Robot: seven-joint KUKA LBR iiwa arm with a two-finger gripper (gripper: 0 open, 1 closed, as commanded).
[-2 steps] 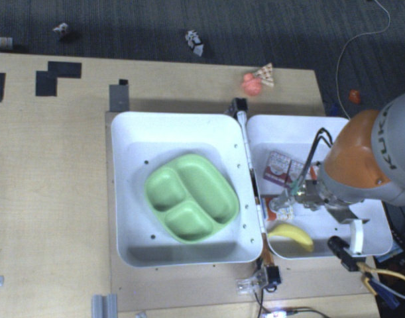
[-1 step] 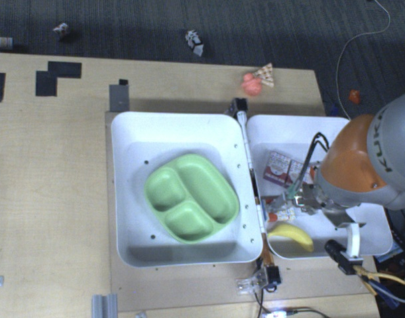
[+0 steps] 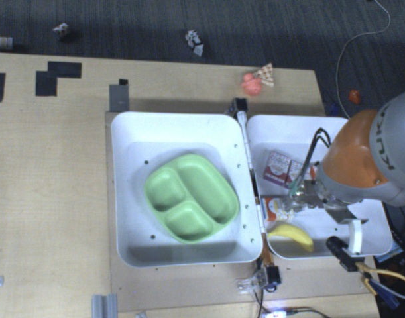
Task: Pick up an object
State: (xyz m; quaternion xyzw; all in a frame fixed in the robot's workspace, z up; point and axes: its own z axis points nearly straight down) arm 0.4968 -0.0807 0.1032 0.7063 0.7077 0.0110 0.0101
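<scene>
The arm reaches over the right bin (image 3: 381, 234), its hand (image 3: 289, 201) low near that bin's left wall, just above a yellow banana (image 3: 291, 236) lying by the front edge. A small printed packet (image 3: 279, 167) sits toward the back. Whether the hand is spread or pressed together, I cannot tell. The left bin (image 3: 126, 177) holds a green divided plate (image 3: 191, 196).

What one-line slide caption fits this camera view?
Arm's gripper low in the right bin near a banana; green tray in the left bin.
</scene>
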